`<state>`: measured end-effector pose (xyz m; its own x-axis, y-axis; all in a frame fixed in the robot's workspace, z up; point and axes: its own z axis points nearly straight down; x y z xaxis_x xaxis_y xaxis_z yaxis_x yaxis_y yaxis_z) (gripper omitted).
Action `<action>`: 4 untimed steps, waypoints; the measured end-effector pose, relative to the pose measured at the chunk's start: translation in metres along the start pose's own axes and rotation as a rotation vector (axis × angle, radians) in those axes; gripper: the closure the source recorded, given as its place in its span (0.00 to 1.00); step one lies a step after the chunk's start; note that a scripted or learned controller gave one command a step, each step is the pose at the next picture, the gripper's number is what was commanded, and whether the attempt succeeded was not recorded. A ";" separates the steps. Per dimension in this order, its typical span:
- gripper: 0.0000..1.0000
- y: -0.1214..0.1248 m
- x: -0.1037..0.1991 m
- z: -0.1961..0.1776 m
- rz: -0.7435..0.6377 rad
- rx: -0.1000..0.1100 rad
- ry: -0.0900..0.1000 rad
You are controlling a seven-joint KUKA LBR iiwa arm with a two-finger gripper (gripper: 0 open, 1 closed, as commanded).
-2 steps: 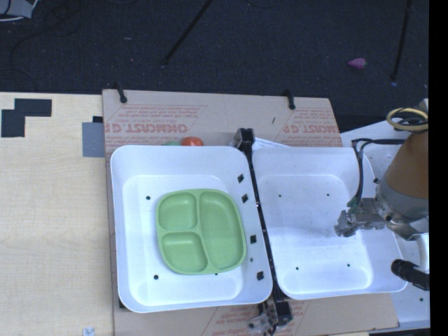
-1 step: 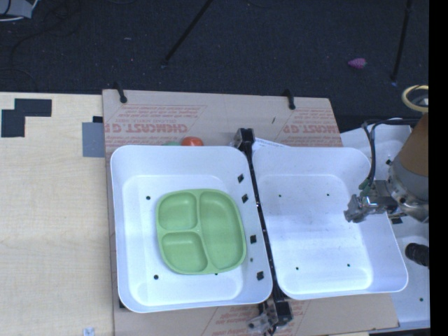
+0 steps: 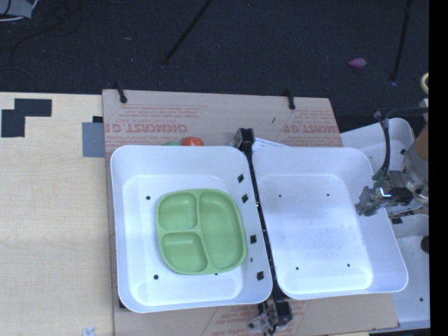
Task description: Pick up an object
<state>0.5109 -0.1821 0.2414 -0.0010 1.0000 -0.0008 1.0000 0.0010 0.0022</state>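
I see two shallow white bins side by side on a cardboard sheet (image 3: pixel 210 121) that lies on the counter (image 3: pixel 49 208).

1. Left bin (image 3: pixel 133 166): it holds one object, a light green divided plate (image 3: pixel 201 230) with three compartments. The plate lies flat on the bin floor, roughly central, shifted slightly toward the right wall. It touches nothing else that I can make out.

2. Right bin (image 3: pixel 350 271): its white floor shows a few small dark marks.

3. Divider: a black strip (image 3: pixel 256 215) runs between the two bins from the far edge to the near edge.

4. Behind the left bin: a small red-orange object (image 3: pixel 192 142) rests on the cardboard just beyond the bin's far rim, with a trace of green beside it on the left. I cannot identify either item.

5. Arm: it enters from the right. The gripper (image 3: pixel 369 203) sits at the right rim of the right bin, about midway between the far and near edges. It is well apart from the green plate, with the whole right bin and the divider between them.

6. Jaws: I cannot tell whether they are spread or pressed together; the metal parts at the tip are too small and cluttered to read. I see nothing between them.

7. Surroundings: a dark floor (image 3: pixel 210 33) lies beyond the counter on the far side.
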 end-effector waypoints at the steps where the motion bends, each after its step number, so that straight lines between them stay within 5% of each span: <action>1: 1.00 -0.004 0.050 0.006 -0.001 0.006 0.003; 4: 1.00 0.027 0.220 0.011 -0.004 0.005 0.003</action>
<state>0.5374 0.0375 0.2304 -0.0054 1.0000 0.0020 1.0000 0.0055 -0.0028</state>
